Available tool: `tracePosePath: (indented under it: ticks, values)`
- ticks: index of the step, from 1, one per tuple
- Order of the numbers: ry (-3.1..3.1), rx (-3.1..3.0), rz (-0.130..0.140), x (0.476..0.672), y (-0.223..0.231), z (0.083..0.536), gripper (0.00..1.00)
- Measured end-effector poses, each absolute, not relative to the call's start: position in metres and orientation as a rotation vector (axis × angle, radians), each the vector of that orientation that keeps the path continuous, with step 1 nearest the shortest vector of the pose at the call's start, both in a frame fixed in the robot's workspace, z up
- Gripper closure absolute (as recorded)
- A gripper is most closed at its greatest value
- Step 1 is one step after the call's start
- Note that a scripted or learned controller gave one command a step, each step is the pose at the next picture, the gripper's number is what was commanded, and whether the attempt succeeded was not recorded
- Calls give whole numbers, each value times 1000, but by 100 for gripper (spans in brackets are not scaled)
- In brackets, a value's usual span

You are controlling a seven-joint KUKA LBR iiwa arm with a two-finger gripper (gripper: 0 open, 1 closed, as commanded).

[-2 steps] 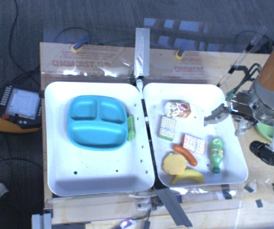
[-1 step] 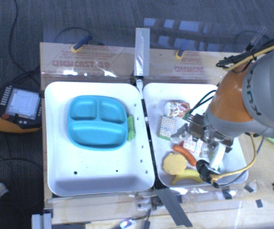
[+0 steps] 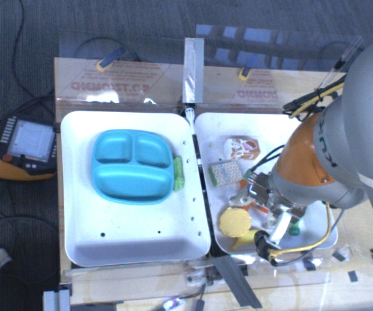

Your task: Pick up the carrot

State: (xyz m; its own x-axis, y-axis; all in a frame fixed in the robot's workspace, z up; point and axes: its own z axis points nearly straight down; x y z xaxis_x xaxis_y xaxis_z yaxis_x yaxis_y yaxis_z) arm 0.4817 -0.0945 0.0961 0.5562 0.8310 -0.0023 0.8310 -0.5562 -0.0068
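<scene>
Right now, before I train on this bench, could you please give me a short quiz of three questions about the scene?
1. True or false: the blue plate lies in the left bin.
2. Which bin does the arm reach into? A) left bin B) right bin
3. Fill in: the round flat piece in the right bin is ___ in colour.
Key: 1 true; 2 B; 3 yellow.

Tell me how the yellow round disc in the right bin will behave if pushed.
The yellow round disc looks flat and lies on its face, so it would probably slide, not roll. It looks like a small solid toy, so likely stiff and light. Small toys crowd it, so it may jam against them.
</scene>
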Motion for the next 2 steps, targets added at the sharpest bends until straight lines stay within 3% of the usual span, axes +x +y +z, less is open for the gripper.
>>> tracePosePath:
  ticks: [1,2]
  values:
    - [-812,-3035,12,482,-67,182,0]
    - [-574,-3091,11,531,-98,203,0]
